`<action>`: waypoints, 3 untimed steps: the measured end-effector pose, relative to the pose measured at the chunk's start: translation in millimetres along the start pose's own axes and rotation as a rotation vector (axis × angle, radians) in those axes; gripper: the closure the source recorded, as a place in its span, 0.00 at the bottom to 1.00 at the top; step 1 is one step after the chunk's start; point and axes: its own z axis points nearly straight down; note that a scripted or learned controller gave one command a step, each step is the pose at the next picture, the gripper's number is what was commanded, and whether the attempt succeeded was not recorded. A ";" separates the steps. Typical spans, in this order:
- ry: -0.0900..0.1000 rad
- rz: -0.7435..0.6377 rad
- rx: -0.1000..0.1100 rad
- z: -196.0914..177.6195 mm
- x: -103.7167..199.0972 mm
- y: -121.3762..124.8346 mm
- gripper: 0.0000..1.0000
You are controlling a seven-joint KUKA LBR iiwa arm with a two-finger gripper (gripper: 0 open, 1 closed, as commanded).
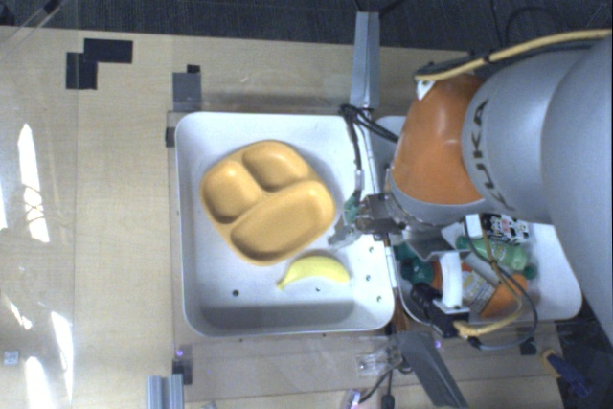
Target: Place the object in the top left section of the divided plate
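Observation:
A yellow divided plate [265,200] lies tilted in the left bin [206,302], with two small sections toward the top and one large section below. A yellow banana [314,273] rests on the bin floor just below the plate's lower right rim. The gripper [351,223] reaches in at the bin's right side, close to the plate's right edge and just above the banana. The big grey and orange arm [479,148] hangs over the right bin and hides most of it.
The right bin [565,292] holds several small items, among them something orange [493,297] and something green [508,254], partly under the arm. A metal post [365,57] stands behind the bins. Cables run over the dark floor at the top.

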 end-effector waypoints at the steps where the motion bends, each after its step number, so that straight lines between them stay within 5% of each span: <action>1: 0.001 -0.174 0.001 65.5 39.6 3.0 0.00; 2: -0.001 -0.091 0.006 81.9 35.2 54.9 0.00; 3: 0.004 0.330 -0.009 93.8 85.0 33.6 0.00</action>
